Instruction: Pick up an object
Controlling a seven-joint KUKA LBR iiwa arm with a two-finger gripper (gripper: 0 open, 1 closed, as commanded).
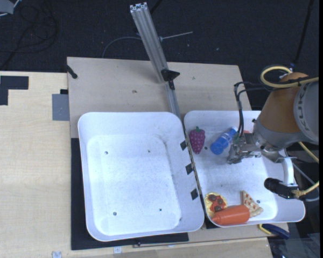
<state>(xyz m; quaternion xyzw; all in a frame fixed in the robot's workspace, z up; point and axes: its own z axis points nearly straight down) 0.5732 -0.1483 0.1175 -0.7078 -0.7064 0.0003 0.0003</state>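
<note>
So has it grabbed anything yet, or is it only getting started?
Done: the arm has reached into the right bin, its gripper low beside the blue bottle. In hand: nothing visibly gripped; the bottle lies on the bin floor. Left: grasp and lift. The grapes, sausage and waffle slice lie untouched.

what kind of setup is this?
Likely a robotics lab grasping bench: two white bins side by side, toy items such as a grape bunch and blue bottle, loose cables on dark floor.
</note>
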